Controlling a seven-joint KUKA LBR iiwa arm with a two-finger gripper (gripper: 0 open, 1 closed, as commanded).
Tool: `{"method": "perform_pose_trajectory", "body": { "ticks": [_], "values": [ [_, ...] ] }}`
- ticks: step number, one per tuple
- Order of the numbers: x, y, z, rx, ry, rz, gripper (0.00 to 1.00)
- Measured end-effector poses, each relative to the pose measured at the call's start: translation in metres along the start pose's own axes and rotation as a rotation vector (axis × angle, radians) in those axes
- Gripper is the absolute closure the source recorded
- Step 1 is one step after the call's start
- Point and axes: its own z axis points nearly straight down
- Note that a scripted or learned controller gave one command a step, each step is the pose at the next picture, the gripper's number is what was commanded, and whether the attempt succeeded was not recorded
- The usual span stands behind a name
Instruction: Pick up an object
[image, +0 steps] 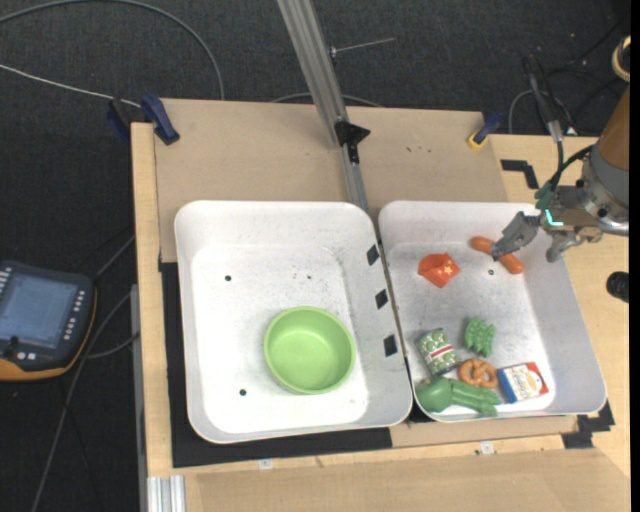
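My gripper (533, 243) hangs open over the back right part of the right bin (580, 330), with nothing between its fingers. Its left finger (516, 236) hangs right above a small orange carrot-like piece (497, 253) that lies on the bin floor; part of that piece is hidden by it. A red-orange lump (437, 268) lies to the left of the carrot piece. Toward the bin's front lie a green toy (479, 335), a green-and-white can (436, 349), a brown pretzel (477, 374), a red-and-white packet (523, 381) and a green utensil (455, 396).
The left bin (200, 250) holds a light green bowl (309, 349) near its front. A metal post (320, 70) rises behind the gap between the bins. A handheld pendant (40, 315) lies off the bench at far left.
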Motion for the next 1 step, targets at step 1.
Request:
{"method": "perform_pose_trajectory", "body": {
  "ticks": [1],
  "values": [
    [0.0,0.0,0.0001,0.0,0.0,0.0,0.0]
  ]
}}
